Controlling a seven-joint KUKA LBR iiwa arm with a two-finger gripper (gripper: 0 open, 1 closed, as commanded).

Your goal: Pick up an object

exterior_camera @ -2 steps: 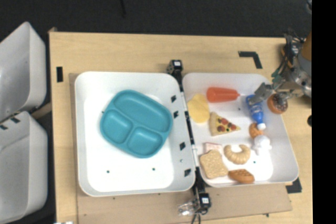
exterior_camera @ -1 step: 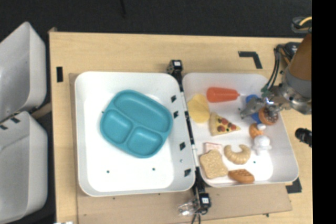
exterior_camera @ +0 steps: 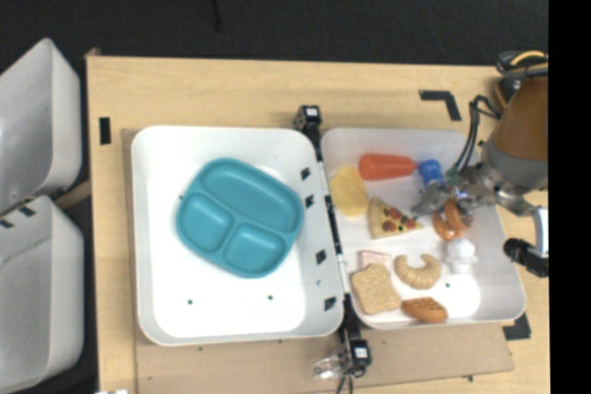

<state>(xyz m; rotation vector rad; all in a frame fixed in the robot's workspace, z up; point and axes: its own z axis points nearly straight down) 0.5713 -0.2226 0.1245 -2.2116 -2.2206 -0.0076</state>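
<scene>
Orange carrot (exterior_camera: 386,166) lies crosswise, tip pointing right.

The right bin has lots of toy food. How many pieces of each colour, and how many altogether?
Orange: 3, carrot-shaped toy, small piece by the claw, bun
Yellow: 1
Blue: 1
Tan: 3, pizza slice, croissant, bread slice
White: 1
Total: 9

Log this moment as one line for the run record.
arm: over right bin | gripper: low among toy food, by pizza slice | left bin: blue tray
</scene>
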